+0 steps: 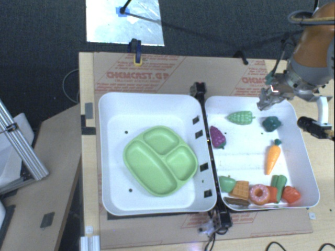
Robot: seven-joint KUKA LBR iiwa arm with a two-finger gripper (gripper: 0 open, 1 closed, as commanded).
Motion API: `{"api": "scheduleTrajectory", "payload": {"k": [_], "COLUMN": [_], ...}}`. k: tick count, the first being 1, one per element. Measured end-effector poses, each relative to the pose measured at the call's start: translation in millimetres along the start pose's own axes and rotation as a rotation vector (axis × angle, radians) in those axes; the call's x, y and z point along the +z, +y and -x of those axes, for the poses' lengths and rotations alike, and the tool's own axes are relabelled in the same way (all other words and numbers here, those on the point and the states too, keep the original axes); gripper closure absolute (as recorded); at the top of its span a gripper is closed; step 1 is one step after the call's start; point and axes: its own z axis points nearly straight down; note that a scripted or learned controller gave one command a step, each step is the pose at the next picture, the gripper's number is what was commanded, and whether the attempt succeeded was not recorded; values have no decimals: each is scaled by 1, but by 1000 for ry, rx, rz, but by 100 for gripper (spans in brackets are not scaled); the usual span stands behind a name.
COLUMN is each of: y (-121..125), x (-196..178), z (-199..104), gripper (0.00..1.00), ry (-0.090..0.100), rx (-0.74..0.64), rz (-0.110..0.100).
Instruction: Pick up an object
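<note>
Hovering at the right bin's (309, 179) far edge, your pincer (267, 102) has the green corn (241, 118) just to its left, long axis crosswise; nothing is visibly held, and whether it is parted I cannot tell.

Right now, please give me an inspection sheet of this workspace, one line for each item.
Surface: bench bearing left bin and right bin.
Job's things: carrot, donut, purple toy, green toy in right bin.
Clutter: green divided plate in left bin.
Grippers: gripper above right bin's far edge, holding nothing seen.
Cables: black cable behind bench.
Surroundings: foil sheet.
</note>
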Motion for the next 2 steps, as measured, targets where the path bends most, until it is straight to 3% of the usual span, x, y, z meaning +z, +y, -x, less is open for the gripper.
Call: {"api": "scheduleTrajectory", "payload": {"k": [1, 2], "y": [-4, -29], "x": [6, 3], "z": [-53, -108], "gripper": [100, 100], "ry": [1, 1], "rx": [-4, -4], "rz": [-2, -3]}}
